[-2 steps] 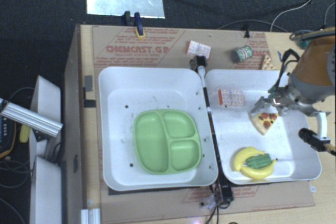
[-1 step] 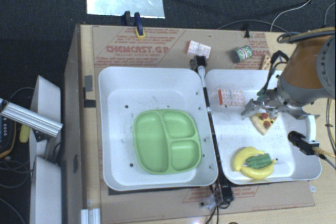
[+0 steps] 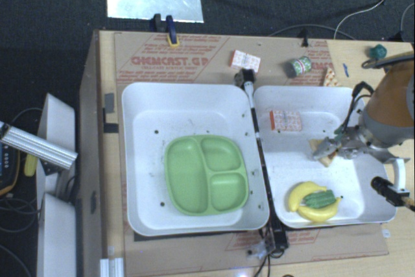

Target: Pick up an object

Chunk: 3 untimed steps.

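My gripper [image 3: 324, 151] is low over the middle of the right bin [image 3: 305, 99], at the end of the grey arm with its orange band [image 3: 392, 100] coming in from the right. A small tan shape sits right at the gripper's tip, and I cannot tell what it is. A yellow banana [image 3: 301, 194] with a green object [image 3: 319, 199] lying on it rests near the bin's front edge, apart from the gripper. A small red-and-white packet [image 3: 285, 119] lies flat at the back of the same bin.
The left bin [image 3: 149, 107] holds a green divided plate [image 3: 206, 173]. Behind the bins on the bench lie a white packet [image 3: 245, 61], a small green-and-white can [image 3: 299, 65] and a teal object [image 3: 378, 51]. A black divider [image 3: 256, 133] runs between the bins.
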Each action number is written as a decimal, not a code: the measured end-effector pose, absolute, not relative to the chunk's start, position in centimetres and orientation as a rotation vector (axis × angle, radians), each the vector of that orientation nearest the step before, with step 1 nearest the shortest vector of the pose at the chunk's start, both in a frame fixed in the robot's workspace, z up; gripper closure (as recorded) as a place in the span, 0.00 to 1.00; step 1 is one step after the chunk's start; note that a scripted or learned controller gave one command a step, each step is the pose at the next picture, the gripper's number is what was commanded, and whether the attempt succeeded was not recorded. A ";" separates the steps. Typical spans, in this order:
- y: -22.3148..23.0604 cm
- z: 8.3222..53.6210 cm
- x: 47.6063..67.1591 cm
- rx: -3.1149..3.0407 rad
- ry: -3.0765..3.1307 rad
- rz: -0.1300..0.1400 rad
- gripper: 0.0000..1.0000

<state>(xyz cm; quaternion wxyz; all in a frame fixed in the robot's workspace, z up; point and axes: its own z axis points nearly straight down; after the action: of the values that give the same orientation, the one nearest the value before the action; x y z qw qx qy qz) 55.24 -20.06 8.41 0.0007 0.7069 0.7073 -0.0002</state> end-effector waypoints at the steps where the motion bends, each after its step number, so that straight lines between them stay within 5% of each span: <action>1: -17.8 10.2 59.2 2.216 2.223 0.003 0.00; 2: -16.9 10.1 56.6 2.219 2.223 0.001 0.00; 3: -20.7 9.9 56.5 2.219 2.221 0.000 0.00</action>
<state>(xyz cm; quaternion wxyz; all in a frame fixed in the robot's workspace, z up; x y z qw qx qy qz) 56.54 -20.71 9.92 0.0011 0.7069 0.7073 0.0001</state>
